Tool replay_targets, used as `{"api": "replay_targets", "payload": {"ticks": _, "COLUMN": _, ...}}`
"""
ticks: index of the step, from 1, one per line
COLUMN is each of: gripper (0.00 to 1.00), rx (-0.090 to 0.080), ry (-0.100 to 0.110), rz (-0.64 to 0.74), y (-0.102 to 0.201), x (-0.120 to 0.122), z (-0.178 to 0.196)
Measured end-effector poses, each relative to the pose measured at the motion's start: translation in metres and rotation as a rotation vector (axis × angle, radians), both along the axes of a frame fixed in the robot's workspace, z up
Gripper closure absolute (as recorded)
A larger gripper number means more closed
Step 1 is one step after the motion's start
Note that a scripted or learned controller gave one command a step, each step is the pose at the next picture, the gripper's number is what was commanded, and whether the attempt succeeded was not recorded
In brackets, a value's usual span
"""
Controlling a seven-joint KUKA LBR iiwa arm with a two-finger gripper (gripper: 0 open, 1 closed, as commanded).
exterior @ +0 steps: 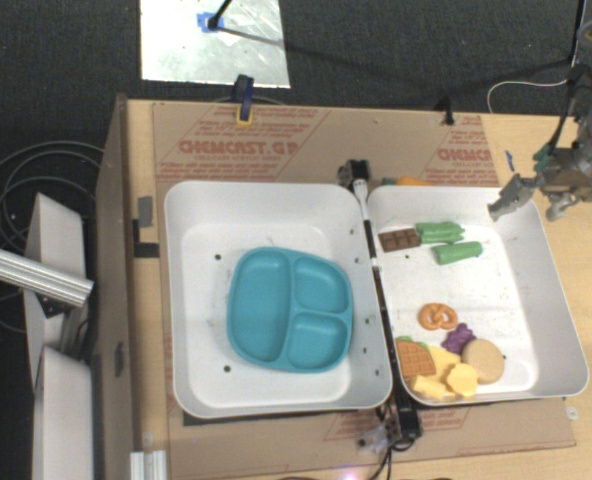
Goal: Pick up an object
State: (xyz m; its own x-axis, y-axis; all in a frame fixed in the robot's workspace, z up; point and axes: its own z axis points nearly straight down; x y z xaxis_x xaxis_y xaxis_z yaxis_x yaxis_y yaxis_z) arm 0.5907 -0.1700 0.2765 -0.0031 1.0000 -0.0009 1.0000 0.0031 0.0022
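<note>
The right bin (pixel 546 298) holds several toy foods. At its back lie a brown chocolate bar (pixel 398 238) and two green pods (pixel 439 231) (pixel 457 252). Toward the front are a pretzel (pixel 437 316), purple grapes (pixel 458 338), a waffle (pixel 414 356), a tan round biscuit (pixel 484 360) and yellow cheese pieces (pixel 446 381). My gripper (pixel 532 203) hangs over the bin's back right corner, above and right of the green pods. Its fingers are spread open with nothing between them.
The left bin (pixel 196 268) bears a teal divided plate (pixel 290 308). A small orange item (pixel 411 180) lies just behind the right bin's back rim. A black divider (pixel 368 258) runs between the bins. Cables hang at the upper right.
</note>
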Motion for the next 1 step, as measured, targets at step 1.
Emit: {"api": "replay_targets", "payload": {"ticks": 1, "gripper": 0.0, "rx": 0.004, "ry": 0.009, "rz": 0.006, "y": 0.046, "x": 0.0404, "z": -0.141}}
